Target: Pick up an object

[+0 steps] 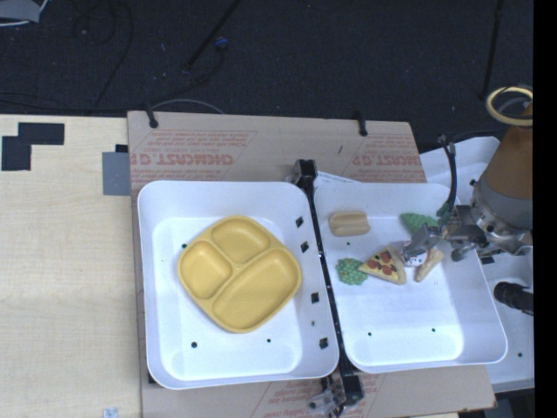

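Yellow divided plate [239,273] sits in left bin [165,233]. Right bin [418,342] holds bread roll [349,224], pizza slice [383,266], broccoli [350,271], a tan piece [427,266] and a green item [418,222] partly hidden by the tool [424,249]; cannot tell its finger state.

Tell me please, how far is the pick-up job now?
Nothing looks picked up yet. The gripper is low in the right bin, beside the pizza slice toy and a tan stick-shaped piece; a grasp cannot be confirmed. The bread roll toy and broccoli toy lie untouched. Gripping and lifting remain.
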{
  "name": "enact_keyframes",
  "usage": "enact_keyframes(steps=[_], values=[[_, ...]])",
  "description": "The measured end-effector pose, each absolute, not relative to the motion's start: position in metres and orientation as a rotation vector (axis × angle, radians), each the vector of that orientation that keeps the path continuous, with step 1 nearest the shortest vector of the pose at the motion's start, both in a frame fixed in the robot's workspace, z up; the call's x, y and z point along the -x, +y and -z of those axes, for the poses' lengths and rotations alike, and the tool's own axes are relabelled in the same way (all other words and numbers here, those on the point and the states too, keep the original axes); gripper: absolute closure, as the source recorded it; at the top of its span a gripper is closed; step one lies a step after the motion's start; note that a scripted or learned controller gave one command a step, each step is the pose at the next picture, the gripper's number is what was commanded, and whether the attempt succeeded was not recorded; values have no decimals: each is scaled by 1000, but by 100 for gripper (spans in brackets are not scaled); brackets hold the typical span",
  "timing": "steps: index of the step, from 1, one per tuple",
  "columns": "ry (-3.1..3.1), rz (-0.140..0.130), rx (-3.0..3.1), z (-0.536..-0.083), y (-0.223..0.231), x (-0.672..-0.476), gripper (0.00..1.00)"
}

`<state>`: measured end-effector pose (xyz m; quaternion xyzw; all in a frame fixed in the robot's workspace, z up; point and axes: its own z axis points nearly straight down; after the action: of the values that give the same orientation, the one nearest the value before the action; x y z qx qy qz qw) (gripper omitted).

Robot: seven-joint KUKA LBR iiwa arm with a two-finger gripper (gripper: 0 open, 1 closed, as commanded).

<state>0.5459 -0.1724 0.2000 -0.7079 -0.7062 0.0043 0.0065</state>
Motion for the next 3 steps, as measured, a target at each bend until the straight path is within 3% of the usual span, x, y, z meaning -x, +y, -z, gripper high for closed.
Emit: enact_keyframes(steps=[1, 3], values=[[-2221, -2, 2220, -207, -172, -549, 0], [-2217, -4, 2219, -119, -162, -546, 0]])
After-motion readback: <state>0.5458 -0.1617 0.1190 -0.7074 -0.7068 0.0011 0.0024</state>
